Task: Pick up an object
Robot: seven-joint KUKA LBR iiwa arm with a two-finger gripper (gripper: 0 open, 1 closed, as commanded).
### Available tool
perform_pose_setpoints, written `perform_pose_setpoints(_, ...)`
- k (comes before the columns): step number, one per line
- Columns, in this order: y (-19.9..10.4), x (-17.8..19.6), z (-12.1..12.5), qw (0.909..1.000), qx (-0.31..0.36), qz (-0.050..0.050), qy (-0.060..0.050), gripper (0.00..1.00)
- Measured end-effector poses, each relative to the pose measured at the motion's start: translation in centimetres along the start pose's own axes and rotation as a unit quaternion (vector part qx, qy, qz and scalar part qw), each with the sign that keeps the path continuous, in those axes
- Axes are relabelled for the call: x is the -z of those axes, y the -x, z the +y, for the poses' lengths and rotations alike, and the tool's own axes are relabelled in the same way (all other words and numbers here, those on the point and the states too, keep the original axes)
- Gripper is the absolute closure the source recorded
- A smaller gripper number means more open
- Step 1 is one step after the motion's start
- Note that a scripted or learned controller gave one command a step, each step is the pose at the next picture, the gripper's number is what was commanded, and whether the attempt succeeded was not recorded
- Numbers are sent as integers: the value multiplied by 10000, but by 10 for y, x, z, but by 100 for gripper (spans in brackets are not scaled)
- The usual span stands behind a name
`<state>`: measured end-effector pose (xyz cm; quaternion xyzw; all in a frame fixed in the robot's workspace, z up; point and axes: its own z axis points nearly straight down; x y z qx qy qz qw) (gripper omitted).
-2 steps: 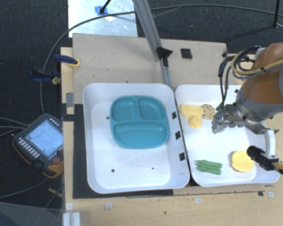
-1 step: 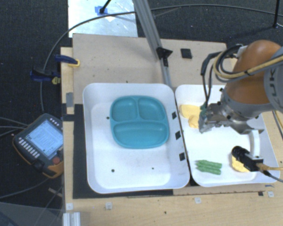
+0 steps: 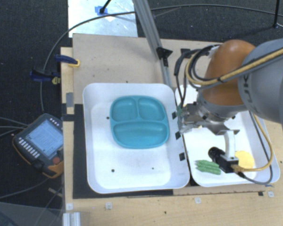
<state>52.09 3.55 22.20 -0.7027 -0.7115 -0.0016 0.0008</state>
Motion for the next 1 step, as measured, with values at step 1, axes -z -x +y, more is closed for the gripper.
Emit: perform_pose_setpoints(1, -58, -8, -3, 10000, -4, -2, -8, 100)
